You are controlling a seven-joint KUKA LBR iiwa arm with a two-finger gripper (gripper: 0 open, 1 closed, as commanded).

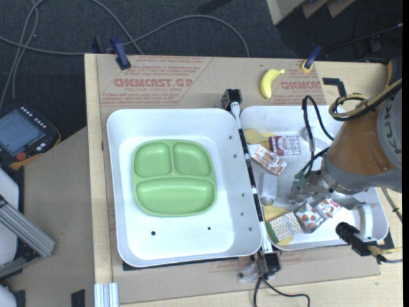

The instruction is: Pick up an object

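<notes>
Across the bench's right bin, small snack packets lay near its front edge under the gripper, looking light and crinkly, so you'd pinch one mid-body; jaw state couldn't be told.

Robotics lab: bench, cables, teach pendant.

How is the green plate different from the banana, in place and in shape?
The green plate lies inside the left bin; the banana lies outside both bins, on the bench. The plate is broad, with three compartments; the banana is small and curved. Both lie apart from the gripper.
</notes>
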